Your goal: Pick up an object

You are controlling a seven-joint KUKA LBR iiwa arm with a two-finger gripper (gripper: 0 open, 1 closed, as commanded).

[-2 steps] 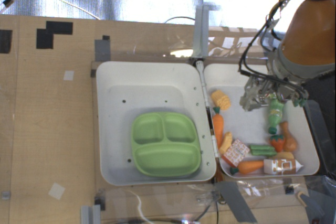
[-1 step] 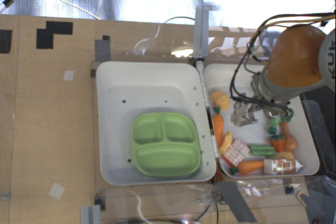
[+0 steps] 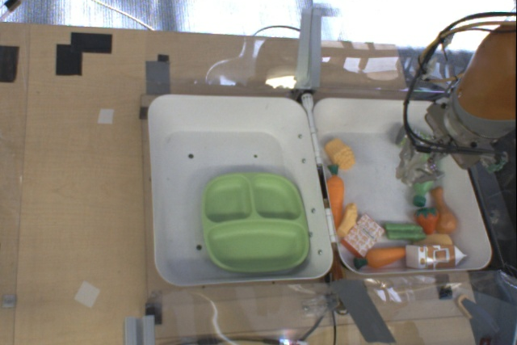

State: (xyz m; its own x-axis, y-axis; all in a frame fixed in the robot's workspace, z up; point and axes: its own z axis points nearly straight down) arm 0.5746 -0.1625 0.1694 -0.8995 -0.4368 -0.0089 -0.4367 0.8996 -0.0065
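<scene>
While no object is seen lifted, the pick is judged not yet done. Toy foods are kept in the right bin (image 3: pixel 365 143): a carrot (image 3: pixel 335 191) by its left wall, a white bottle (image 3: pixel 433 256) near its front right corner. The gripper (image 3: pixel 415 167) is lowered by the right wall; whether it grasps anything cannot be told. The left bin (image 3: pixel 174 133) is occupied by a green tray (image 3: pixel 254 220).

One fixed camera looks down from above at a slant, far enough back to take in the tabletop (image 3: pixel 73 198), with the left bin (image 3: pixel 174 133) at frame centre, the right bin (image 3: pixel 376 149) beside it, and the arm (image 3: pixel 489 93) at the right edge.
</scene>
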